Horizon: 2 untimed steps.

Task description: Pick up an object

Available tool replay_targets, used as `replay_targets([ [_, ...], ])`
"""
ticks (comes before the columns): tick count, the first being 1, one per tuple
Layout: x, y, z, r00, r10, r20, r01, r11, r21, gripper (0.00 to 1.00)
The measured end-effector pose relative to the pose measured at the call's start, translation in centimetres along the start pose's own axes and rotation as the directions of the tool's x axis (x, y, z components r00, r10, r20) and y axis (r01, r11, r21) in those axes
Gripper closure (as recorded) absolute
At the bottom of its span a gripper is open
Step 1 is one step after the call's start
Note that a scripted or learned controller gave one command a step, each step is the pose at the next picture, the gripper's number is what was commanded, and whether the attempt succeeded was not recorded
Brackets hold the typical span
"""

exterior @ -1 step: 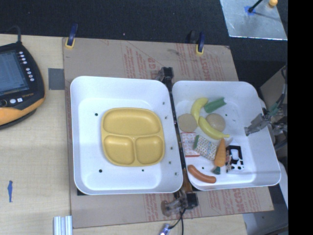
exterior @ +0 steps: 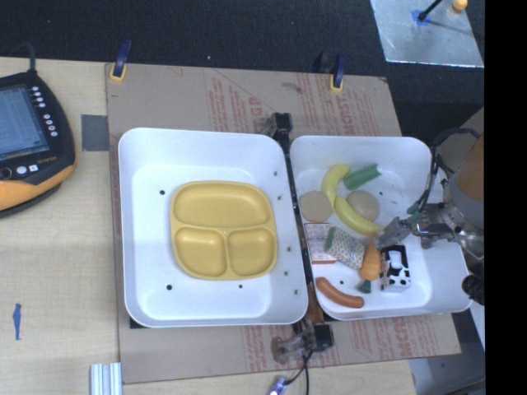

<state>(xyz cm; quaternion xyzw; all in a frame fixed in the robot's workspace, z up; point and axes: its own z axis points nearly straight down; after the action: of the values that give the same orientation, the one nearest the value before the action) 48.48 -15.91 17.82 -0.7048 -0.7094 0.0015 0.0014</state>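
One arm's pincer [exterior: 401, 235] hangs low over the right shallow white plastic bin [exterior: 412, 151], and whether it is apart or together I cannot tell. Just below it lies a small black-and-white cow-patterned toy [exterior: 397, 271], with an orange carrot-shaped toy [exterior: 371, 262] touching that toy's left side. Further left, a curved yellow plastic banana [exterior: 346, 202] runs lengthwise up the bin. Judged nearest, the cow-patterned piece asks only a short drop.

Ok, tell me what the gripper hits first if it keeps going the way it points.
Probably the carrot: the gripper points left and down into the right bin, just above it. Depth is unclear.
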Motion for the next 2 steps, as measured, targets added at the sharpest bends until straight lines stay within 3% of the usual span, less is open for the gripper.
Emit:
replay_targets([
  [1, 0.94, 0.04, 6.94, 1.000, 0.001, 0.007, -0.001, 1.000, -0.016, 0.00],
  [2, 1.02, 0.97, 7.48, 1.000, 0.006, 0.012, -0.006, 1.000, -0.020, 0.00],
])
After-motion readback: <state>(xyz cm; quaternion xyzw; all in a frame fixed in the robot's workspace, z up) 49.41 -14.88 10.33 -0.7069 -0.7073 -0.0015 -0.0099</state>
